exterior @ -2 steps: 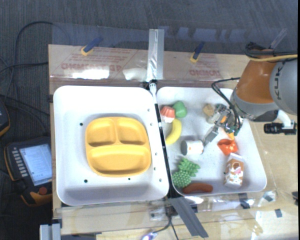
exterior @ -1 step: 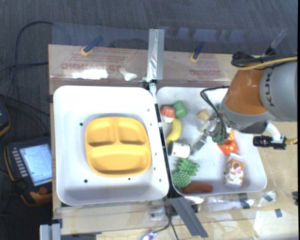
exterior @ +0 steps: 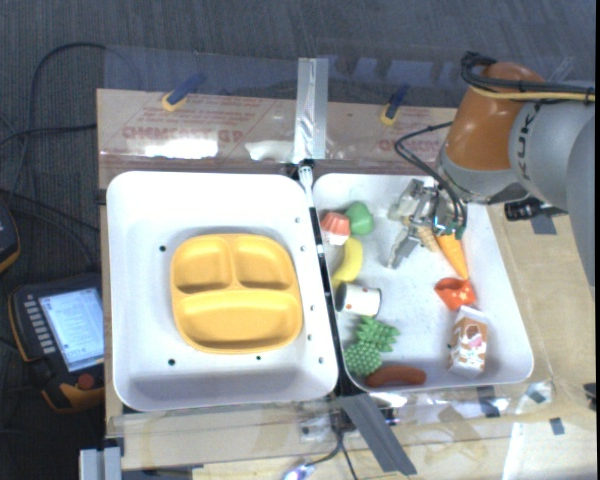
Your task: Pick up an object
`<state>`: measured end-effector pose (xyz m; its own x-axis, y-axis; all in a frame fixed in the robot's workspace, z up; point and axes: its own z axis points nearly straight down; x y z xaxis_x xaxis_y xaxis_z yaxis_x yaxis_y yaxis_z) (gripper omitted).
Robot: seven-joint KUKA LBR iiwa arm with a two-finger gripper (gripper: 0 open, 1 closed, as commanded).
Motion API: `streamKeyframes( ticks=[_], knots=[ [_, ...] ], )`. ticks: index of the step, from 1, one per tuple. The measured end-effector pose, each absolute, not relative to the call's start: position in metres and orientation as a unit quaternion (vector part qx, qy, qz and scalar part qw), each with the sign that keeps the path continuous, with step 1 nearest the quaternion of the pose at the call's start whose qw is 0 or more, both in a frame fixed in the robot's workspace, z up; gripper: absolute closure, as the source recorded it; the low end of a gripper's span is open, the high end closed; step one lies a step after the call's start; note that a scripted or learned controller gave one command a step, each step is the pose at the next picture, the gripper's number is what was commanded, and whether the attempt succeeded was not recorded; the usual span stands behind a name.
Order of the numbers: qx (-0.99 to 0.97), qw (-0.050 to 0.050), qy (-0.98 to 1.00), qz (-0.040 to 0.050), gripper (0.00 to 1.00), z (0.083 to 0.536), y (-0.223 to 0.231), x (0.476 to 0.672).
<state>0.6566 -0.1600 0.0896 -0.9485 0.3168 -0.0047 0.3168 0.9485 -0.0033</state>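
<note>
- Both white bins (exterior: 130,298): smooth plastic, slight sheen on the rims.
- Yellow divided plate (exterior: 237,291): matt plastic, smooth.
- Toy carrot (exterior: 453,253), at the 3 o'clock side of the right bin: smooth plastic look.
- Green bumpy toy (exterior: 371,345), near 6 o'clock: rough, knobbly surface.
- Gripper (exterior: 417,223): bare metal, dull shine.
- Arm's orange band (exterior: 485,118): glossy.
- Bench top (exterior: 215,128): brown board under shiny clear film.
- Floor (exterior: 180,13): dark, ribbed, matt.

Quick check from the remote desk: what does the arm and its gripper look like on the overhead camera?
The arm is a rounded grey body with a broad orange band above the wrist. Black cables run over the band and loop down beside it. The gripper is bare silvery metal, with slim fingers at its end. I can make out no lettering or markings on the casing.
</note>
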Motion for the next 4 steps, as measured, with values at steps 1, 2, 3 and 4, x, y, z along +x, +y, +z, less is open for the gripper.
streamKeyframes(
  ticks=[1,2,3,4],
  knots=[
    [0.209,0.003,0.978,0.0003,0.0,0.091,-0.178,0.591],
    [0.231,0.007,0.973,0.0011,0.0,0.091,-0.221,0.517],
    [0.259,0.009,0.966,-0.0003,0.0,0.091,-0.167,0.49],
    [0.279,0.011,0.96,-0.0016,0.0,0.091,-0.113,0.49]
  ],
)
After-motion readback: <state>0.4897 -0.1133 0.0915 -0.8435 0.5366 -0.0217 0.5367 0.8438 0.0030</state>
